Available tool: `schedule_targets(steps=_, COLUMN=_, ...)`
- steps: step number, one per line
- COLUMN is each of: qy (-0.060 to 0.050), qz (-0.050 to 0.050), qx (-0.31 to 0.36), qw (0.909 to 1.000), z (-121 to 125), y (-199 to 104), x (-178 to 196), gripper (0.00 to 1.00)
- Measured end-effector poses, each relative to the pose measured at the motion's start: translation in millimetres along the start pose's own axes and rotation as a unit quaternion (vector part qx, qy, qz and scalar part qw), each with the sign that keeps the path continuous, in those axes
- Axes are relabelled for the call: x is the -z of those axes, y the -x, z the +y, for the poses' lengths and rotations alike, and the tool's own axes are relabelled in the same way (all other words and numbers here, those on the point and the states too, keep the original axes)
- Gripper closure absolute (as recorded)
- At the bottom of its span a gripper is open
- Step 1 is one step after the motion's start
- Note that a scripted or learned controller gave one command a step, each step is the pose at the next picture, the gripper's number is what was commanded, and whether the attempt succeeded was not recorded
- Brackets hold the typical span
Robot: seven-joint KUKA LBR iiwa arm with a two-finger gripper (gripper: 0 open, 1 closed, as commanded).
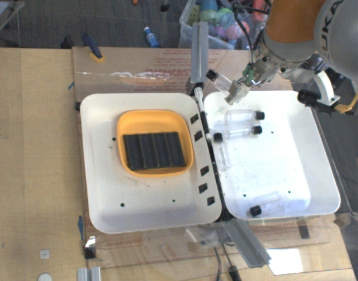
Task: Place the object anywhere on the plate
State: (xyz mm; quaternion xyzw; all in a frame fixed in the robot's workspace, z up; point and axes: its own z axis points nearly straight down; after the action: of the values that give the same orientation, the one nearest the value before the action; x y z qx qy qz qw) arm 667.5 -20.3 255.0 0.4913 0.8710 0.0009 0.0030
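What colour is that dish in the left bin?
The plate is orange-yellow, with a dark ribbed block lying on it, seen in the overhead camera view.

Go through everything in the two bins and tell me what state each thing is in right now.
Yellow plate: in the left bin, flat, bearing a dark ridged block.
Dark ridged block: lying flat on the plate.
Clear vials with black caps: on their sides in the right bin.
Clear vial: on its side near the right bin's front edge.
Gripper: above the right bin's back edge.
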Motion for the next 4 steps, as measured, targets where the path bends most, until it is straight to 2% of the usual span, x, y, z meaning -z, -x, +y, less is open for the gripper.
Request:
schedule_targets(steps=2, qy=0.000, qz=0.000, qx=0.059, qw=0.9983, z=-7, y=13, x=30, gripper=1.00)
schedule_targets(steps=3, qy=0.001, qz=0.000, qx=0.110, qw=0.9940, z=-16, y=23, x=51, gripper=1.00)
schedule_targets(steps=4, qy=-0.001, qz=0.002, qx=0.193, qw=0.9811, z=-17, y=18, x=43, gripper=1.00)
